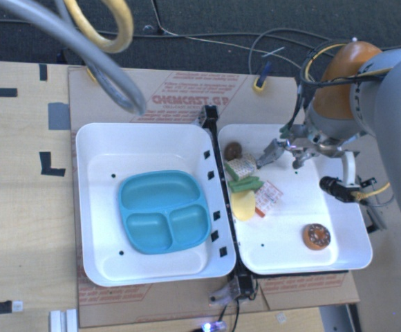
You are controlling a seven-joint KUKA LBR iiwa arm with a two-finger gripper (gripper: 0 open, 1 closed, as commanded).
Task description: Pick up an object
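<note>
Reaching: arm (352, 81) over right bin (346, 254), nothing held
Left bin (97, 185): blue tray (164, 209)
Pile: against right bin's left wall, under gripper (281, 149)
Fingers: apart
Donut (316, 236): alone, near bin's front edge, easiest target
Advice: descend square, avoid wall

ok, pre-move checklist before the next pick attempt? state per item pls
1. Gripper over the right bin: ok.
2. Fingers free of any object: ok, nothing between them.
3. Fingers open enough to grasp: cannot tell.
4. Target isolated: not ok near the divider, where the yellow item, green item and packet crowd together.
5. Easier target: ok, the donut lies alone.
6. Blue tray in the left bin, out of the way: ok.
</note>
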